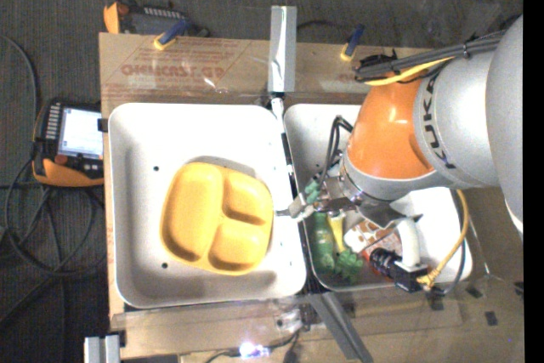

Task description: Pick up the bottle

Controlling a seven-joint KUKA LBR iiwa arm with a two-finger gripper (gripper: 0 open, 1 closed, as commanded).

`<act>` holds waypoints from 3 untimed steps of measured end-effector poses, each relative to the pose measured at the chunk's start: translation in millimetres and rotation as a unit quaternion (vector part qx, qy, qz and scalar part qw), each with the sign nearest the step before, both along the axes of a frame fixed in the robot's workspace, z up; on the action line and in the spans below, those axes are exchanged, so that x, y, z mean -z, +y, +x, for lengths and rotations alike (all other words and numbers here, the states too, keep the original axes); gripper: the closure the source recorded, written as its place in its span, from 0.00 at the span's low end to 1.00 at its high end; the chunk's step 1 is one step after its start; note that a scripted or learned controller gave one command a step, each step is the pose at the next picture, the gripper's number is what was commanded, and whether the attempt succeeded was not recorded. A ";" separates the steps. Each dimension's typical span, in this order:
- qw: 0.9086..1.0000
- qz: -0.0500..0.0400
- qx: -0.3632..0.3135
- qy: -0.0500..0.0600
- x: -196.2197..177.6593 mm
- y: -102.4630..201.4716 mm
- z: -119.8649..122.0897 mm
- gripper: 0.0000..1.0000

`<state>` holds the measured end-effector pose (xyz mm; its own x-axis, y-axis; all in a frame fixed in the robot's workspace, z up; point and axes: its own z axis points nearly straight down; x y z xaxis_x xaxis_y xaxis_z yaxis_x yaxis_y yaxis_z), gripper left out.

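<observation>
- Apparently the bottle (322,238) is the green thing lying in the right bin (442,208), near its left wall, long axis running roughly toward the bin's front edge.
- Directly over its upper end hangs the gripper (333,201), the arm's wrist just right of it.
- Whether the gripper is spread or closed, I cannot tell.
- Well apart, the yellow tray (219,217) sits in the left bin (136,140).

Robot lab — 2 bins (127,183), cables (25,208)

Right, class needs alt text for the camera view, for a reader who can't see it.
A grey and orange arm reaches down into the right bin, over a green bottle and other small items. The left bin holds a yellow divided tray.
</observation>
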<state>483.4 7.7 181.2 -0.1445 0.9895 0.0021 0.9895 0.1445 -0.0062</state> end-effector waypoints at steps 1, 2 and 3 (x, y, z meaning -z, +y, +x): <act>1.000 -0.002 -0.004 -0.001 -0.7 -84.6 0.3 0.00; 1.000 -0.002 -0.002 -0.002 -98.2 -116.7 1.9 0.00; 0.998 0.000 -0.060 0.000 0.1 -20.3 -0.2 0.00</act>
